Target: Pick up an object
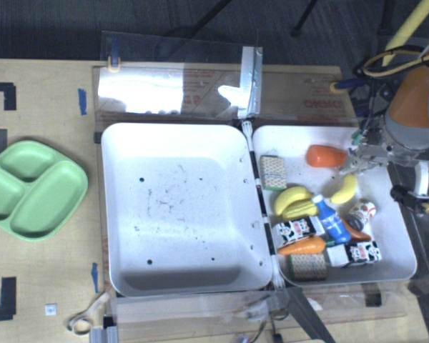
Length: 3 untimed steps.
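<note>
The tool (359, 157) hangs low over the right bin's (404, 245) far corner; whether it is apart or together cannot be told. Just beside it lies an orange piece (324, 156), with a small banana (344, 189) just below, probably the nearest picks. The other toys crowd nearer the front, while the left bin (129, 148) sits well apart.

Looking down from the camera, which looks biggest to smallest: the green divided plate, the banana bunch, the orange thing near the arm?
1. Green divided plate, clearly largest.
2. Banana bunch and orange thing look about alike; I wouldn't rank them.
</note>
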Each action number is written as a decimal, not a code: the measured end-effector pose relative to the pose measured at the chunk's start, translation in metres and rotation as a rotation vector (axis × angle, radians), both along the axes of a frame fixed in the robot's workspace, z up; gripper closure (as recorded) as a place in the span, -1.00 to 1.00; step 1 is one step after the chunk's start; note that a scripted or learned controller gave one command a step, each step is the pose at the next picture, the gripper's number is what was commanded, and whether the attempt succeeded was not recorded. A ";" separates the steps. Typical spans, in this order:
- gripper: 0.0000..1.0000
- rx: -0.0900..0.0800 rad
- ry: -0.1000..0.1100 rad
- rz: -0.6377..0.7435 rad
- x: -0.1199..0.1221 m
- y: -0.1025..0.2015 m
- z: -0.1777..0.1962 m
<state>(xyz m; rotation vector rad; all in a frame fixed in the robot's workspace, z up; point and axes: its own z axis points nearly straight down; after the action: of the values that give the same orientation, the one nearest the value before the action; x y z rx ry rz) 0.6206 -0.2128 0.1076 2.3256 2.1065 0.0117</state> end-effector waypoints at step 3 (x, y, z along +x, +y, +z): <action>1.00 -0.005 0.000 0.083 -0.007 0.013 -0.010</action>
<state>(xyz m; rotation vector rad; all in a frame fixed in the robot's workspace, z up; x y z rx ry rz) 0.6139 -0.1997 0.0979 2.2344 2.1987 0.0068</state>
